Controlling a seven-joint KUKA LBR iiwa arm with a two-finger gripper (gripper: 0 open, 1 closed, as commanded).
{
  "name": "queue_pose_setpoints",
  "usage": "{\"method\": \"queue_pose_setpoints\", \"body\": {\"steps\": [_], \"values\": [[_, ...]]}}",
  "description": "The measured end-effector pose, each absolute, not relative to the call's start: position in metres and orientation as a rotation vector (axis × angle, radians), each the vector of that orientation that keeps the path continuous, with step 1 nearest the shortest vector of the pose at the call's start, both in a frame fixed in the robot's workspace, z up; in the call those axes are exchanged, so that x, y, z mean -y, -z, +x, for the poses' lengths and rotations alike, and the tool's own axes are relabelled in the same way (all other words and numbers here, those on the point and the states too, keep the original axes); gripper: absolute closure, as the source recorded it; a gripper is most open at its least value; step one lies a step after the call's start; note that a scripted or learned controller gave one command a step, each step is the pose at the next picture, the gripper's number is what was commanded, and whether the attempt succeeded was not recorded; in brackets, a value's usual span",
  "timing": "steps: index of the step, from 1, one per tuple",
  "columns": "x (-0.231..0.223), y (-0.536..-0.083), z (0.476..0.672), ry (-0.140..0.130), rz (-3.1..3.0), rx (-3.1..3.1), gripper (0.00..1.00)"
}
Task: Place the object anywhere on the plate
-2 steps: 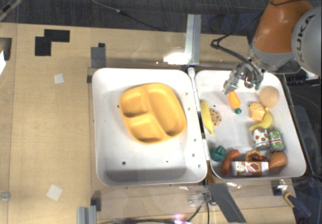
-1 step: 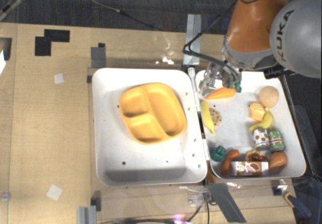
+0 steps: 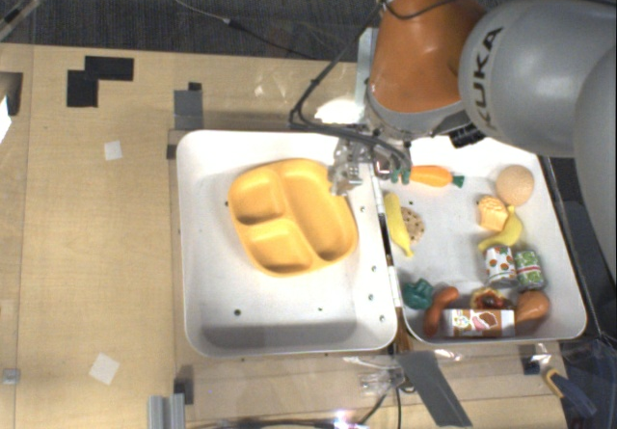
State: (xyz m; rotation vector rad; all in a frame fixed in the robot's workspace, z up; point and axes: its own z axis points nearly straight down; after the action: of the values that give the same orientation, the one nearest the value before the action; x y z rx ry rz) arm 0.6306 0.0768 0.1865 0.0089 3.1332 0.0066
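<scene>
A yellow divided plate [image 3: 287,217] lies in the left white bin [image 3: 212,311], towards its back right. My gripper [image 3: 371,172] hangs under the orange wrist band, over the wall between the two bins and just past the plate's right rim. It is open, and I see nothing between its fingers. In the right bin [image 3: 569,307], close to the gripper, lie a carrot [image 3: 430,176], a banana [image 3: 396,223] and a brown cookie [image 3: 414,221].
Further right in that bin are a tan ball [image 3: 515,184], a yellow block [image 3: 494,214], a small banana [image 3: 509,230], two small cans [image 3: 513,266] and a boxed item [image 3: 474,321] among other toy food along the front. Cables run behind the bins.
</scene>
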Motion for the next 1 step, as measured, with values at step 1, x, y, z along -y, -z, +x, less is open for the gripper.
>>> {"method": "queue_pose_setpoints", "body": {"steps": [1], "values": [[-0.0739,-0.1864,0.6309,-0.005,0.015,-3.133,0.00]]}}
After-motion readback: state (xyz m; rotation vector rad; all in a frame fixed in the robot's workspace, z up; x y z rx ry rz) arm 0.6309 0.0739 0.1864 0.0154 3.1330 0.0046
